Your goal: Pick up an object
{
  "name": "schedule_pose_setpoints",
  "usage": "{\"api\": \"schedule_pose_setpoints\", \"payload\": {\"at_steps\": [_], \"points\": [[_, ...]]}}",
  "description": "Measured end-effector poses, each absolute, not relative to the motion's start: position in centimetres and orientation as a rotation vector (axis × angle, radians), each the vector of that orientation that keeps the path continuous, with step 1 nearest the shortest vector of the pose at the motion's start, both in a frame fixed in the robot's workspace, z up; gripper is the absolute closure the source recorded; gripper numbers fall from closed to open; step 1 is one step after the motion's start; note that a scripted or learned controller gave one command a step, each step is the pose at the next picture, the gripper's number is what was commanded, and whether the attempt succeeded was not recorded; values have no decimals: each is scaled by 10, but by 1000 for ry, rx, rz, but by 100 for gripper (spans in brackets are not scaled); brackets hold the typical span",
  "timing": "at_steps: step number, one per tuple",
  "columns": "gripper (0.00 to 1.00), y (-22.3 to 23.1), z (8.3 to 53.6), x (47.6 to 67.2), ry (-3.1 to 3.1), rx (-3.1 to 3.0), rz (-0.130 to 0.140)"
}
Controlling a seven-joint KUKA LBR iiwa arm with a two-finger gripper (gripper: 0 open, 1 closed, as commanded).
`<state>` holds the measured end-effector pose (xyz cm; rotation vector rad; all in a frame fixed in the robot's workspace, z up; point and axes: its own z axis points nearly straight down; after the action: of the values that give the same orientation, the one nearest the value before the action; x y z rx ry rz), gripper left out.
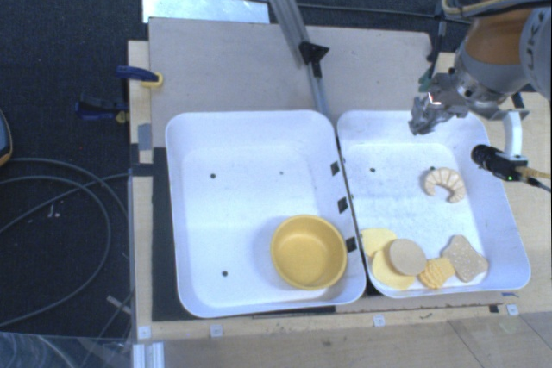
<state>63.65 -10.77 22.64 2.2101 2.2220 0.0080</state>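
My gripper (424, 121) hangs over the far edge of the right bin (379, 146), and nothing shows between its fingers. A pale croissant-shaped piece (445, 183) lies in that bin, below and slightly right of the gripper. Along the bin's near edge lie a yellow disc (382, 254), a round tan cookie (407, 256), a ridged orange cracker (437, 273) and a tan toast-shaped piece (467, 258). In the left bin (241, 159) a yellow bowl (308, 251) sits at the near right.
A slanted metal pole (289, 9) crosses the bench behind the bins. Blue and yellow clamps (129, 86) grip the bench's left edge. Cables lie on the dark floor at left. A black sensor (493, 159) sticks in over the right bin's right rim.
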Motion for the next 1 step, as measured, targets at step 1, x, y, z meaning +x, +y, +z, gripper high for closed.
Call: {"api": "schedule_pose_setpoints", "payload": {"at_steps": [1], "points": [[100,-108,281,638,2223,2209,8]]}}
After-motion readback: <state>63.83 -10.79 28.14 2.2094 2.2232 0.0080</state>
